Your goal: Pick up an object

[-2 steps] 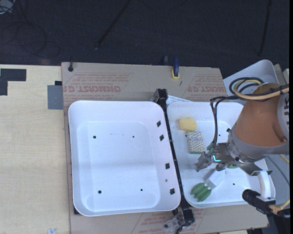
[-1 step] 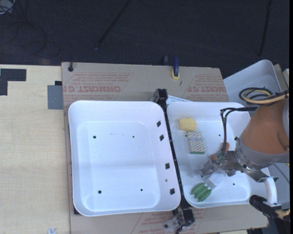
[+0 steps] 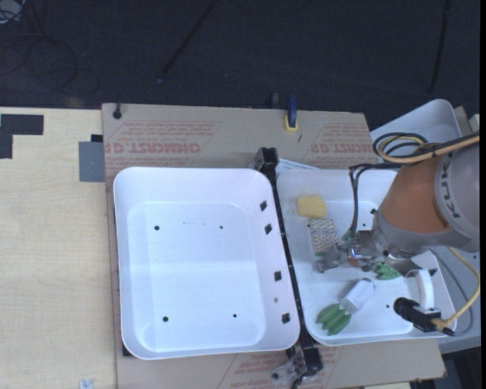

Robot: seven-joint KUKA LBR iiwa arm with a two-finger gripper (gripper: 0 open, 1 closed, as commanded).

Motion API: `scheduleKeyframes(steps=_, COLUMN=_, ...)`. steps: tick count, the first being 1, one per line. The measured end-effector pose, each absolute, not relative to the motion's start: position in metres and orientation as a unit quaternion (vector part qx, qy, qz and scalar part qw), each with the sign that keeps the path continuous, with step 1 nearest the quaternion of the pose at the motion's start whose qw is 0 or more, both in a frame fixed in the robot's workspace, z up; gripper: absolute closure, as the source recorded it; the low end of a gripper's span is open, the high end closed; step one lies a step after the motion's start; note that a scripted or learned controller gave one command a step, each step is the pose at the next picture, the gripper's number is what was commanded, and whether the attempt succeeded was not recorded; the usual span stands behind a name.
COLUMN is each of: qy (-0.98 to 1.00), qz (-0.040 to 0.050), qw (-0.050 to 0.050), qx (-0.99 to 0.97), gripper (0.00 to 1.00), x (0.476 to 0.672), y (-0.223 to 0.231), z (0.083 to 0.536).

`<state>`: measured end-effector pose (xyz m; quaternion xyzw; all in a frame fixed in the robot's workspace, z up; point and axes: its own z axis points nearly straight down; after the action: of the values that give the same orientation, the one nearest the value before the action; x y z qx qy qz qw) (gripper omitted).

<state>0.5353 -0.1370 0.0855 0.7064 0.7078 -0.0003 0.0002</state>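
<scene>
1. The left bin point(image 3: 194, 266) lies well to the view's left of the pincer point(image 3: 338, 260) and holds no loose parts. It is judged to be the deposit side.
2. All candidate objects lie in the right bin point(image 3: 364, 186), around the pincer, and this explains the arm's reach into that bin.
   - Yellow block point(image 3: 312, 207): beyond the pincer, near it.
   - Grey speckled piece point(image 3: 322, 233): just beside the pincer tip, on its far side. Contact cannot be confirmed.
   - Green bundle point(image 3: 334, 318): on the pincer's near side, apart from it.
   - White piece point(image 3: 358, 295): on the pincer's near side, touching the green bundle.
   - Small green piece point(image 3: 386, 272): just behind the pincer, under the wrist.
3. The pincer sits low over the bin floor. Whether it is spread or pressed together cannot be told, and no object is seen in its grip.
4. The arm point(image 3: 413, 209) enters from the view's right of the pincer.
5. Judgement: the grey speckled piece is the likeliest target.
</scene>
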Motion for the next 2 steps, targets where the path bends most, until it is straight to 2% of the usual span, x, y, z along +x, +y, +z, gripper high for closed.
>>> scheduleKeyframes(steps=1, qy=0.707, qz=0.0009, qw=0.003, qx=0.707, gripper=0.00, x=0.563, y=-0.160, z=0.156)
scheduleKeyframes(steps=2, qy=0.707, qz=-0.0006, qw=0.001, qx=0.707, gripper=0.00, x=0.614, y=-0.213, z=0.109)
